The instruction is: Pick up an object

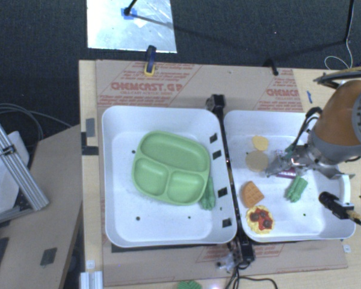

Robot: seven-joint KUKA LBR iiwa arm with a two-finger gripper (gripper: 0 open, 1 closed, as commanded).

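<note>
Tool (277,166) hovers mid-bin, beside tan disc (257,161).

Fixed overhead camera, slanted down on both bins (117,161).

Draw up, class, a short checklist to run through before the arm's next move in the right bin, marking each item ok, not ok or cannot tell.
1. Gripper over the right bin: ok.
2. Items within the bin's walls: ok.
3. Something held between the fingers: cannot tell.
4. Green toy apart from the waffle: ok.
5. Tray lies in the left bin, out of the way: ok.
</note>
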